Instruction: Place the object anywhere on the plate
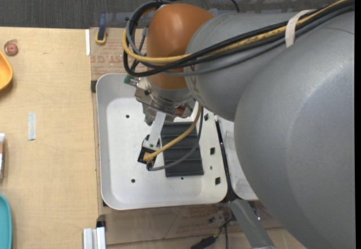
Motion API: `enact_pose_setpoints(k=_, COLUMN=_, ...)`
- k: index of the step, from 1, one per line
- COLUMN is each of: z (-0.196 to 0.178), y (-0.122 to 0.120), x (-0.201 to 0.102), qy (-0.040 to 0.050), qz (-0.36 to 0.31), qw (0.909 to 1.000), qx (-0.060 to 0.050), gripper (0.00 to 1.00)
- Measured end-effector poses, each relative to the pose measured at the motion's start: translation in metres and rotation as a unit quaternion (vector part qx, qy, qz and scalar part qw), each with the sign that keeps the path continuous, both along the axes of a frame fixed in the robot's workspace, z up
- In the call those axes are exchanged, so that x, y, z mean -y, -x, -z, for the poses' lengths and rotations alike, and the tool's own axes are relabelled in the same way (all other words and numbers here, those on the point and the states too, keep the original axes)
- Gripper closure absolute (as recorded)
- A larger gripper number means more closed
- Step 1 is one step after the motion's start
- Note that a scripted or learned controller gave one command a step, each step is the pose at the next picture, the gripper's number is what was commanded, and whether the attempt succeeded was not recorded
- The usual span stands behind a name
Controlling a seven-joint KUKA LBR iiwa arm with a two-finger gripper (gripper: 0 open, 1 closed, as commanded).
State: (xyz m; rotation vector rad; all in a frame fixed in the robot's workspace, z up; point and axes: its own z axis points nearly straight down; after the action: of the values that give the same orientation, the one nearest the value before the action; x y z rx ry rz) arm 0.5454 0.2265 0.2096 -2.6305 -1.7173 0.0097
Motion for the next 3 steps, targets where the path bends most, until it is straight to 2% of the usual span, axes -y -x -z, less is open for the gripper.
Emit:
enact_pose_setpoints(k=1, z=0.026, y=0.060, x=0.000, qy=-0.0003, qz=-0.086, qw=0.9963, qx=-0.001, gripper=1.00)
enact_pose_setpoints(k=2, z=0.028, y=0.043, x=0.000, qy=-0.0020, qz=-0.341, qw=0.9400, qx=0.000, gripper=1.00)
enact_pose_setpoints(k=3, z=0.028, y=0.043, x=0.000, qy=-0.0019, qz=-0.341, qw=0.9400, qx=0.000, gripper=0.00)
